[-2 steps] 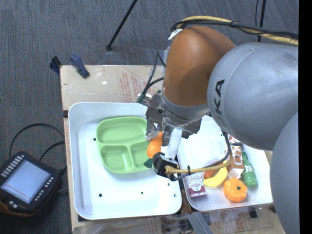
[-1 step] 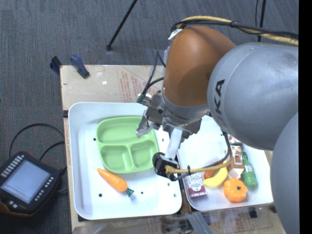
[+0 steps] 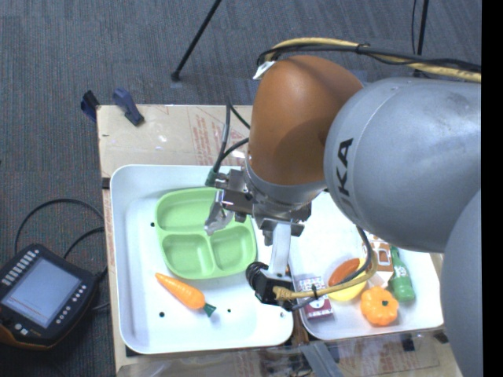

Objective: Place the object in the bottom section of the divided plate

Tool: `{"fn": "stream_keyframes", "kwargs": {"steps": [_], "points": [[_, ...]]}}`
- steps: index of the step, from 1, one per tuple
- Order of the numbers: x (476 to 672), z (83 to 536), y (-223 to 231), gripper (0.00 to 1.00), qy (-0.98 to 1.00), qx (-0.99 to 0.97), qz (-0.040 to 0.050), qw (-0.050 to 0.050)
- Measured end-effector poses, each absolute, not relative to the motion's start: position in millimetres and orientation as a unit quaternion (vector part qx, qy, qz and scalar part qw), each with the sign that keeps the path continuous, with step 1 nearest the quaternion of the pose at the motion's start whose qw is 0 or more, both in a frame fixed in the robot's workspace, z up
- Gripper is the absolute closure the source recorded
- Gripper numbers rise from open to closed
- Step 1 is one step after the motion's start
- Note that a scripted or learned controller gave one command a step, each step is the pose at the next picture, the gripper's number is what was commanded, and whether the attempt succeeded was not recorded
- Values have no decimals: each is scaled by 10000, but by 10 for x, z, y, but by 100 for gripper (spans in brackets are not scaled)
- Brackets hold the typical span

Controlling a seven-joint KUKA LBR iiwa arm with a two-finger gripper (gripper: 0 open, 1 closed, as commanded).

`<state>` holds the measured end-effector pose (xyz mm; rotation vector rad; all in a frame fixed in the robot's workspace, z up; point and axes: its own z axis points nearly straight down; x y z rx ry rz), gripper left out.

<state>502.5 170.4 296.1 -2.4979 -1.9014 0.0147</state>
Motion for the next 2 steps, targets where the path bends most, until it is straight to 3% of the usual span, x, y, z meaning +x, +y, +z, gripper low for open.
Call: {"fn": "stream_keyframes", "kwargs": {"steps": [1,2], "points": [[5032,3026,1698,100,-6057,-7956,85,20],[5445,2690,2449,100,-5145,-8575,41,4]]}}
